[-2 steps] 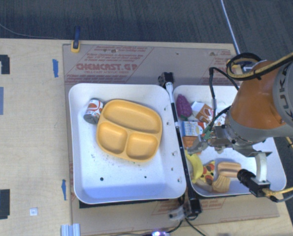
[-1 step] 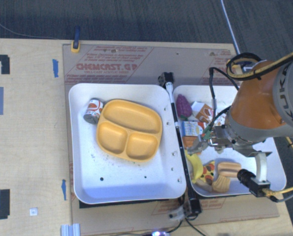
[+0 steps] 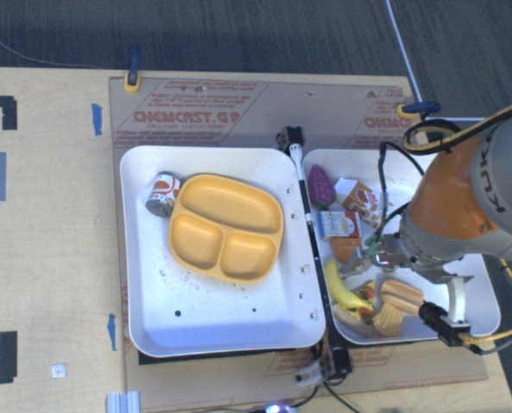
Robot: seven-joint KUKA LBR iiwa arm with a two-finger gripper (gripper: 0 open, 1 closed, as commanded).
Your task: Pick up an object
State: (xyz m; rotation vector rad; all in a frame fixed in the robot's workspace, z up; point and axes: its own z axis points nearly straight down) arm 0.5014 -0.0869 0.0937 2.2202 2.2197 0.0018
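Banana [image 3: 342, 291]: yellow, curved, right bin | pincer [image 3: 365, 259]: grip state hidden

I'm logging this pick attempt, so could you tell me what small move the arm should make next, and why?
Probably a short descent straight down. The end effector sits low in the right bin, among crowded toys, just above the banana and beside the bun. Nothing is seen between its fingers, so no grasp is evident; lowering onto the banana seems the likeliest way to get one.
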